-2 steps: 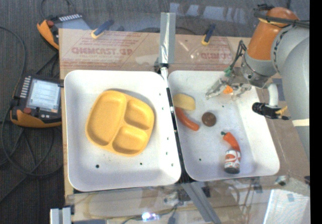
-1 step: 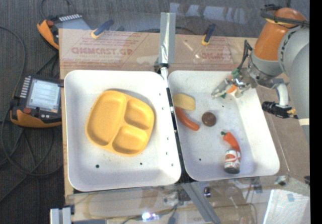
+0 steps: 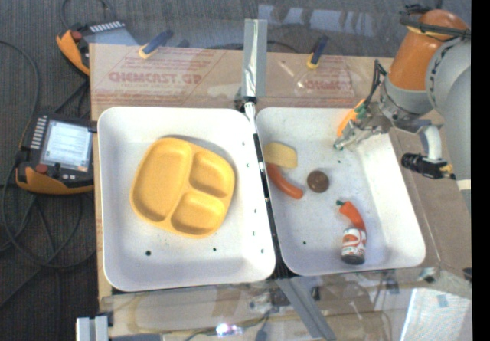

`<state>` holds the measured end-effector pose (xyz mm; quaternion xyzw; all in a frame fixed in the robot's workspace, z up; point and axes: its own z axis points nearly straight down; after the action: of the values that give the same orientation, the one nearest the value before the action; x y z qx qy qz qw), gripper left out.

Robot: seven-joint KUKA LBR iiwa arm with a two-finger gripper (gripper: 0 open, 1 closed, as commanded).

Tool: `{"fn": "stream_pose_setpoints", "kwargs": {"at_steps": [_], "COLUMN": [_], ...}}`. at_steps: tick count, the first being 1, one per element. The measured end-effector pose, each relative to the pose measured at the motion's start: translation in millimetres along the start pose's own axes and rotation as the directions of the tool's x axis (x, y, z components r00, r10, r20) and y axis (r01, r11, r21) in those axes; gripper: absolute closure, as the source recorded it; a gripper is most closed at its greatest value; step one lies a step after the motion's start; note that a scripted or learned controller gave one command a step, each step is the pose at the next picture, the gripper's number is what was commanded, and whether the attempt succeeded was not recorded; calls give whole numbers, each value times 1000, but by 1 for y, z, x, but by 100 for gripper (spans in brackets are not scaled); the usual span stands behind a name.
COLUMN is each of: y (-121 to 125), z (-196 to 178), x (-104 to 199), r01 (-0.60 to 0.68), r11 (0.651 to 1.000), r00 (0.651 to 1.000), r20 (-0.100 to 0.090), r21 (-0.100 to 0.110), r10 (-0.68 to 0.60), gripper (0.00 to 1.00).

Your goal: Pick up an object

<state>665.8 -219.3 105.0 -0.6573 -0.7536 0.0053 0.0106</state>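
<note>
Small can [image 3: 353,245] lies near front edge of right bin [image 3: 398,201], carrot [image 3: 350,212] touching its top. Brown disc [image 3: 318,181] mid-bin; sausage [image 3: 285,181] and pale yellow block [image 3: 279,154] toward left wall. Left bin [image 3: 115,201] holds yellow divided tray [image 3: 184,186]. Gripper [image 3: 342,140] hovers over right bin's back corner, well apart from every object; something orange beside it, too unclear to name. Finger state cannot be told. Judgement: nothing picked yet; approach, grasp and lift all remain.

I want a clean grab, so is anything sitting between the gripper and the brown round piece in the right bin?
Nothing visible does. The gripper hangs over bare bin floor up-right of the brown round piece.
</note>
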Motion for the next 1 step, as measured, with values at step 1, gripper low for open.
{"fn": "stream_pose_setpoints", "kwargs": {"at_steps": [1], "y": [0], "z": [0], "x": [0], "r01": [0], "r11": [1000], "r00": [1000], "r20": [0], "r21": [0], "r10": [0], "gripper": [0]}}
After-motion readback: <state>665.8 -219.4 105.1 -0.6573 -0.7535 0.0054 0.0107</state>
